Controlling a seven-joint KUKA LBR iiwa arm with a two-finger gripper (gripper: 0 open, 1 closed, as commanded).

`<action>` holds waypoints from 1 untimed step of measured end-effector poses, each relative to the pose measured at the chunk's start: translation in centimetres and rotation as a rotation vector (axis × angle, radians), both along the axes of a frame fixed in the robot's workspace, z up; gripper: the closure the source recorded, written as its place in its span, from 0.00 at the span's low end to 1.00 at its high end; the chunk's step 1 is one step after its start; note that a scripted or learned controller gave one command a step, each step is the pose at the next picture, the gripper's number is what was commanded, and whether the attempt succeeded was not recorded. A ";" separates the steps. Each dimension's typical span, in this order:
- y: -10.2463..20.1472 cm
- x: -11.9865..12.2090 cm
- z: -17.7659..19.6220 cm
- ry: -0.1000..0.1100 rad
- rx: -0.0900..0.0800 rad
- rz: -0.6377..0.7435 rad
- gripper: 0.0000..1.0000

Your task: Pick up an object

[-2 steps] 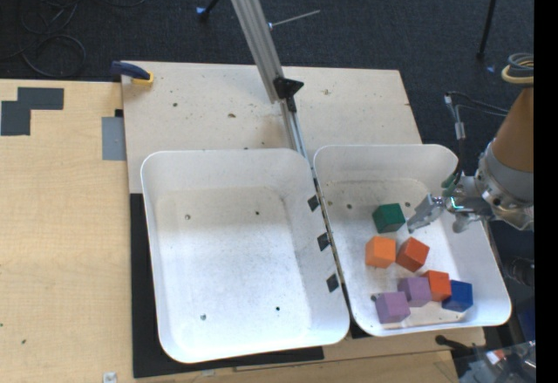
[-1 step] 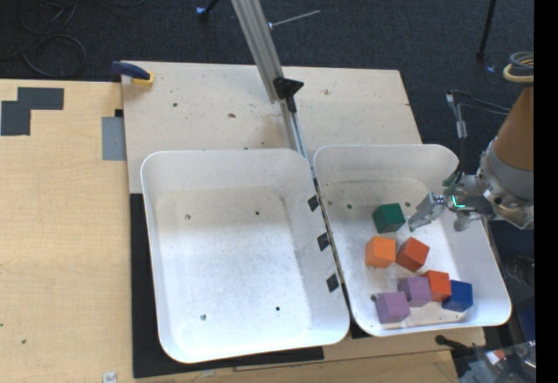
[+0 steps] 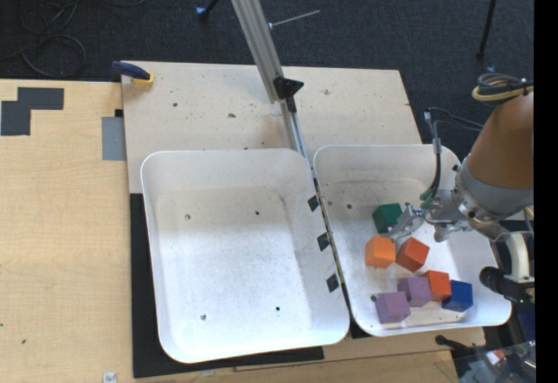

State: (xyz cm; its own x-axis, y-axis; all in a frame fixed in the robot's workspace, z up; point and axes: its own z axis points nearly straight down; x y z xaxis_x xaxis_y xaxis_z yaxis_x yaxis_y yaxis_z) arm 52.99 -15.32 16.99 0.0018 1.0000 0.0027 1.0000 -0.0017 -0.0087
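Observation:
The right bin (image 3: 384, 165) holds several blocks. A green block (image 3: 386, 216) lies near its middle, with an orange block (image 3: 379, 252) and a red-orange block (image 3: 412, 255) just in front of it. Two purple blocks (image 3: 417, 290) (image 3: 392, 306), another red-orange block (image 3: 438, 284) and a blue block (image 3: 458, 295) crowd the front right corner. My gripper (image 3: 417, 221) is low in this bin, right beside the green block and just above the red-orange one. Nothing can be seen held in it.
The left bin (image 3: 227, 242) stands next to the right one, with a row of black clips (image 3: 322, 240) along the shared wall. A slanted aluminium bar (image 3: 257, 23) rises behind the bins. A blue and yellow clamp (image 3: 131, 71) lies at the bench's far left corner.

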 end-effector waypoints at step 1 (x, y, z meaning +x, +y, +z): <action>0.2 1.2 -5.1 -0.024 -0.006 -0.002 0.00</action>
State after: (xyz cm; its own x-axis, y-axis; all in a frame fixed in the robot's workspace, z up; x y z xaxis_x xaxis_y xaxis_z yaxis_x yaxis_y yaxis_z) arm 54.16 -15.17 11.85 0.0036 1.0000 -0.0035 0.9999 -0.0036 0.0151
